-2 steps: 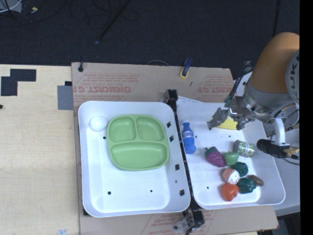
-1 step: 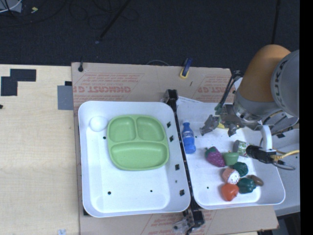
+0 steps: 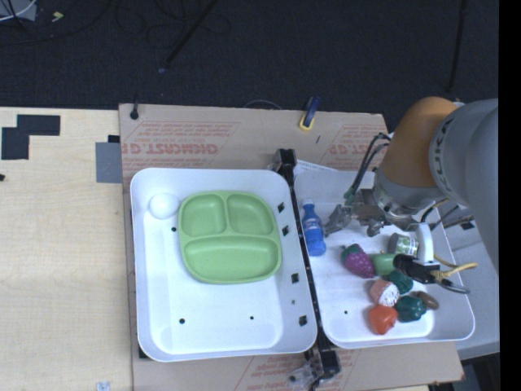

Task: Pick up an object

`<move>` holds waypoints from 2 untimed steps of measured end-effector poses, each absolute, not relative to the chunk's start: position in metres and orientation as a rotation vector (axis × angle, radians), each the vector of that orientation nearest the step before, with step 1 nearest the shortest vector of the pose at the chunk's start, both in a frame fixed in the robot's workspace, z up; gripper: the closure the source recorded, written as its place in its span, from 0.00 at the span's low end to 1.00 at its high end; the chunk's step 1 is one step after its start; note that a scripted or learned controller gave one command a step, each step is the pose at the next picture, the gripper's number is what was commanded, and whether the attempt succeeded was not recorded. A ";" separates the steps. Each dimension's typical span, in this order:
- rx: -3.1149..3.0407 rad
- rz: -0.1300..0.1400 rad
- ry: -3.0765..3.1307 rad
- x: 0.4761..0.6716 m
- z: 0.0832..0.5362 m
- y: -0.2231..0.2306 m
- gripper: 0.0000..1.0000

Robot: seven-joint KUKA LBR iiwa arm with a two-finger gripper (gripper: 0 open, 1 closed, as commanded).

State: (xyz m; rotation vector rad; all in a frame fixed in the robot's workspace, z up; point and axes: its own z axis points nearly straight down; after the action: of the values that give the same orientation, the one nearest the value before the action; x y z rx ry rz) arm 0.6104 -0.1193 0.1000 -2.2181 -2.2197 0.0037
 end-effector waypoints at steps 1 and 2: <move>-2.226 0.006 -2.223 0.611 0.089 -0.121 0.00; -2.227 0.003 -2.214 0.610 0.098 -0.120 1.00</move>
State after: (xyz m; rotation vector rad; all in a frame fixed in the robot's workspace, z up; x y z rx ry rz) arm 0.6104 -0.1203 0.0982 -2.2274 -2.2137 0.0029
